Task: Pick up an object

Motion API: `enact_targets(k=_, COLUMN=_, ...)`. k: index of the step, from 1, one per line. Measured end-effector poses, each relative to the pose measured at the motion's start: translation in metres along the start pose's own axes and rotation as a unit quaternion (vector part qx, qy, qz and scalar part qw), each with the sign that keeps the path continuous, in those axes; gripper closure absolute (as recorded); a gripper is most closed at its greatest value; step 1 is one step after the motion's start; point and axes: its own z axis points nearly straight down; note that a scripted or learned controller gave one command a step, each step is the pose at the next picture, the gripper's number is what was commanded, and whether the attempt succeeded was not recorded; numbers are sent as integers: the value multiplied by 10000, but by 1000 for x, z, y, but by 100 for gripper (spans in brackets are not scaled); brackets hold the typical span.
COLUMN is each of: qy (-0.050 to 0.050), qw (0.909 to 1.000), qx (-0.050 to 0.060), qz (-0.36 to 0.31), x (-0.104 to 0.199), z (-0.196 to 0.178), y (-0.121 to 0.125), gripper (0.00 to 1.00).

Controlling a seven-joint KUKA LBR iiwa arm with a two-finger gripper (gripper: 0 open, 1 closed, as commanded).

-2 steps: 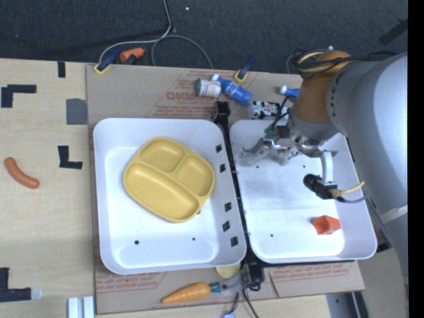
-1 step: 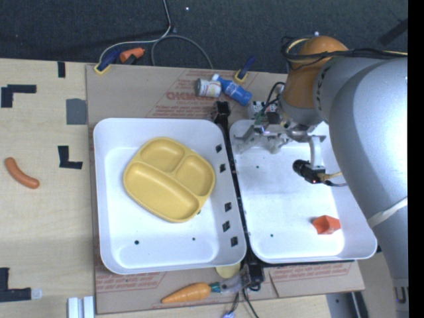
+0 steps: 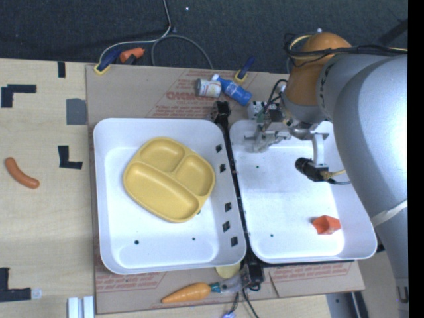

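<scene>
The tool (image 3: 265, 132) is hovering at the right bin's (image 3: 291, 250) far edge, can't tell its grip; orange block (image 3: 326, 224) is sitting well away, toward the near corner.

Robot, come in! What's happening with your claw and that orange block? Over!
Gripper at far edge of right bin, holding nothing seen. Orange block lies loose in right bin's near corner. Yellow plate in left bin.

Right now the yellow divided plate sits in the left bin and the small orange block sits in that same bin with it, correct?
Not quite. The yellow divided plate is in the left bin, but the small orange block lies in the right bin, near its front right corner, as the camera view shows.
</scene>
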Motion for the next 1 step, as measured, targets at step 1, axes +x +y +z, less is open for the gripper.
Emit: enact_targets(k=1, qy=-4, qw=10000, qx=7, qz=1, x=0, z=1, y=0, gripper=0)
